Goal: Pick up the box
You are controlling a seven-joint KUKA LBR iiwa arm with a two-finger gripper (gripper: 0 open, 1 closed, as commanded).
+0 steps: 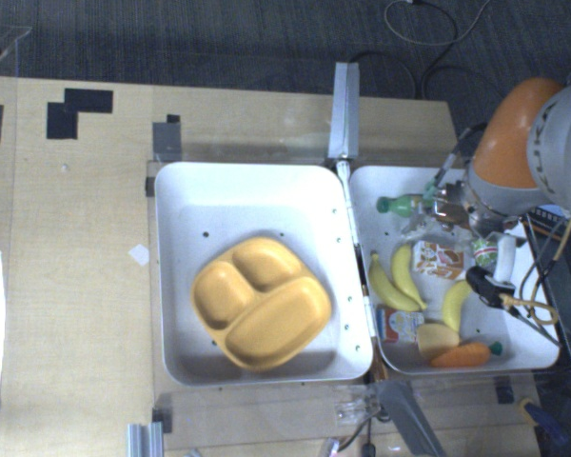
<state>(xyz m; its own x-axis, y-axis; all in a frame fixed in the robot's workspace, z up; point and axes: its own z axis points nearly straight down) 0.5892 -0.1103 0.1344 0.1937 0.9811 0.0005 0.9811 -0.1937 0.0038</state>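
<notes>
Pale wood desk (86, 255), two white bins. Right bin (550, 355): box (438, 260) flat near centre, beside bananas (398, 282). Jaws (445, 206) hovering just at its 12 o'clock; opening impossible to tell. Box's long axis roughly 12-to-6.

glossy yellow plastic tray (261, 300), smooth white bins (176, 255), matt pale wood bench (67, 284), printed box (438, 260).

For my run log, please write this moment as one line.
arm: above right bin | hand: near green bottle | box: lying in bin, not held | left bin: yellow plate
</notes>
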